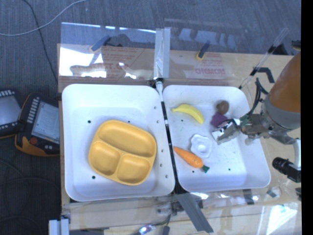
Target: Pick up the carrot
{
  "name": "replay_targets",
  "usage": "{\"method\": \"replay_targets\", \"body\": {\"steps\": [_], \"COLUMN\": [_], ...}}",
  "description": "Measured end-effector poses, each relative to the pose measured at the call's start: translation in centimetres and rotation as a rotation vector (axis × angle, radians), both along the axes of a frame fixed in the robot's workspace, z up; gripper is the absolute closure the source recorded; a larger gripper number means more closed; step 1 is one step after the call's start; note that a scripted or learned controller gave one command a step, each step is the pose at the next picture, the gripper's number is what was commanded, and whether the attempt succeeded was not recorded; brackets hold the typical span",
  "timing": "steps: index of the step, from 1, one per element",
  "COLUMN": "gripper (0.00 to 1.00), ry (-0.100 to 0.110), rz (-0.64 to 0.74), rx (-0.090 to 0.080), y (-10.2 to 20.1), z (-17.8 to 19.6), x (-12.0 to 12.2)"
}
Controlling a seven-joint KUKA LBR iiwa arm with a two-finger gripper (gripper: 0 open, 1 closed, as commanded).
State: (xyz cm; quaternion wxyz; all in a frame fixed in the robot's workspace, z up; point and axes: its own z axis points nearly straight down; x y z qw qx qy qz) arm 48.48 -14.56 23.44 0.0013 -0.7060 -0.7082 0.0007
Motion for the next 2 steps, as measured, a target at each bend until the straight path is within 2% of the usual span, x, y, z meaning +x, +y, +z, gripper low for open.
{"method": "replay_targets", "body": {"steps": [1, 2], "gripper": [0.00, 1.00], "ry": [0.003, 0.006], "rz": [-0.089, -0.091], "rx": [0.001, 0.002], "y": [5.27, 5.25], "z": [-12.24, -11.46], "x": [-0.23, -0.27]}}
